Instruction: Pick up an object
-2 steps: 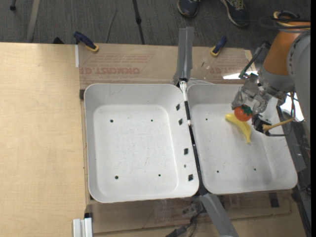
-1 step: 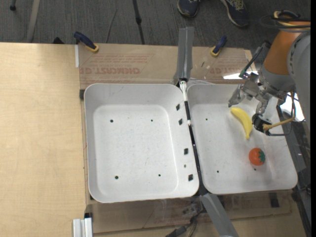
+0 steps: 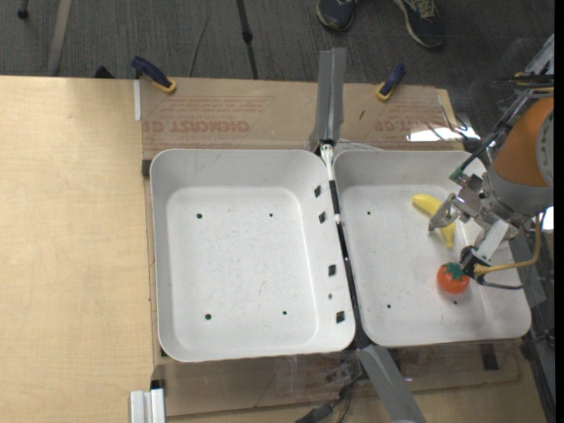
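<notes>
Both bins, the left bin and the right bin, look to be made of smooth white plastic with a faint sheen, finely speckled on the floor. A pale, matt wood-grain board is seen at the left of the frame. Brown matt cardboard with red print lies along the upper edge. The tomato-like toy at lower right appears glossy, the banana smooth and plastic-looking.

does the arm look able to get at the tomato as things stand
Probably yes. The tomato lies in the open in the right bin, with the tool right above and beside it. Nothing covers it; the banana lies apart, further back, so the way looks free.
</notes>
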`<state>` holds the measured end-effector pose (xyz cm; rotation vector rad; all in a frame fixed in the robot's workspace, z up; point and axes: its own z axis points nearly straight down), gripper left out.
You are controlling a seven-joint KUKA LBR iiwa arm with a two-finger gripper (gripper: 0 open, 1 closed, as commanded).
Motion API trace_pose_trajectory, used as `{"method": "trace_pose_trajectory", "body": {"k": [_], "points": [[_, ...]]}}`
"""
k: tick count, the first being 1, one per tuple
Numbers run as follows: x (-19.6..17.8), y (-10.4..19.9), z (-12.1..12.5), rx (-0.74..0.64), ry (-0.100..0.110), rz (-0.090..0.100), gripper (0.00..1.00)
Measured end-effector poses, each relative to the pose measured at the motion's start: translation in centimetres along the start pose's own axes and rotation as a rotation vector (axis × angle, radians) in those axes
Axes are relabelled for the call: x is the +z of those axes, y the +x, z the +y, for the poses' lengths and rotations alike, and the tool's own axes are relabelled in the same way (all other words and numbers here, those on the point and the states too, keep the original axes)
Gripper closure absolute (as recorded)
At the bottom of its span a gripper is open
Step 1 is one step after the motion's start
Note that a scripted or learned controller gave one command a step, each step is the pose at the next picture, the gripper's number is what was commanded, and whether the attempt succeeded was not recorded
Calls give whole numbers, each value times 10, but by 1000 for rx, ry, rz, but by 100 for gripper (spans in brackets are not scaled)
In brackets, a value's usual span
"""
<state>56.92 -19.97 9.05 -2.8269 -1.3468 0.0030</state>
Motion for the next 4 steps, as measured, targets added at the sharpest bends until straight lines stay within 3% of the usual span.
{"method": "trace_pose_trajectory", "body": {"k": [1, 2, 3, 4], "points": [[-8, -1, 0, -2, -1, -4, 100], [-2, -41, -86, -175, -5, -4, 100], [-129, 12, -88, -209, -8, -6, 100], [-159, -38, -31, 260, -8, -5, 100]]}}
